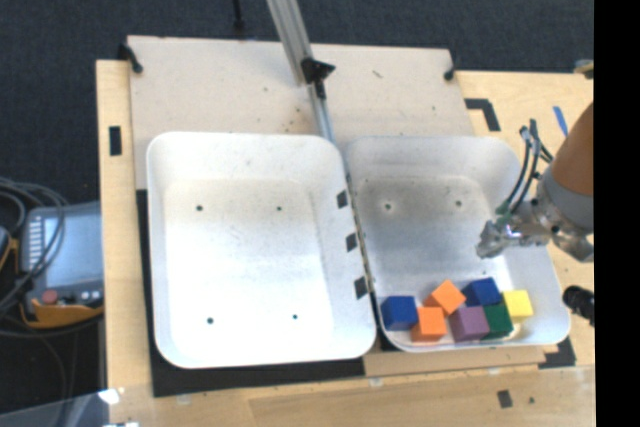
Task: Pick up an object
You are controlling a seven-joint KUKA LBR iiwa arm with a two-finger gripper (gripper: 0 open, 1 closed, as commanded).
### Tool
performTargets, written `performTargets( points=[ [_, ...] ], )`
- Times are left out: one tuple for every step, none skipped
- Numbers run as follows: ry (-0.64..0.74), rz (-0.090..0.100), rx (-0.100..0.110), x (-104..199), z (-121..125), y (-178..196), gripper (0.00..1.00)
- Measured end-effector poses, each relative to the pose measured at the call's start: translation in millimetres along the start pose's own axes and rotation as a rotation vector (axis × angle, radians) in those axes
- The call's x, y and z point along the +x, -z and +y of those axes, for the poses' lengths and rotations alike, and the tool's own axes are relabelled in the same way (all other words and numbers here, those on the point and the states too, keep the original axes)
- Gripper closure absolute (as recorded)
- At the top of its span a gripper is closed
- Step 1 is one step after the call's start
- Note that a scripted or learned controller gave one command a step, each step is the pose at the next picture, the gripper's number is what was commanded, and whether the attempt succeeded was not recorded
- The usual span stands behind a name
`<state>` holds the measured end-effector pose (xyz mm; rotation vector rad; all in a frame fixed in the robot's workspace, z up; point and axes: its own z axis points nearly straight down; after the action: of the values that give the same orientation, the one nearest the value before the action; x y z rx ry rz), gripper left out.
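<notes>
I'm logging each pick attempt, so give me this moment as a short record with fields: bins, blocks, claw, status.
bins: left bin and right bin, both white, side by side
blocks: two blue, two orange, purple, green, yellow, clustered in the right bin's near corner
claw: over the right bin's right side, just above the cluster in this view
status: no block seen in the claw; all seven lie in the bin
</notes>
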<state>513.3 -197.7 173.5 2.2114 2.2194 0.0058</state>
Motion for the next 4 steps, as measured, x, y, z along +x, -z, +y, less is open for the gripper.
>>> performTargets(
  points=[
    [0.001, 0.0, 0.0, -4.1, -4.5, 61.6, 1.0],
    [0.002, 0.001, 0.002, -5.4, -2.8, 100.7, 1.0],
    [0.002, 0.003, 0.007, 40.8, -3.4, 100.2, 1.0],
    [0.003, 0.004, 0.008, 88.1, 0.2, 87.3, 1.0]
  ],
)
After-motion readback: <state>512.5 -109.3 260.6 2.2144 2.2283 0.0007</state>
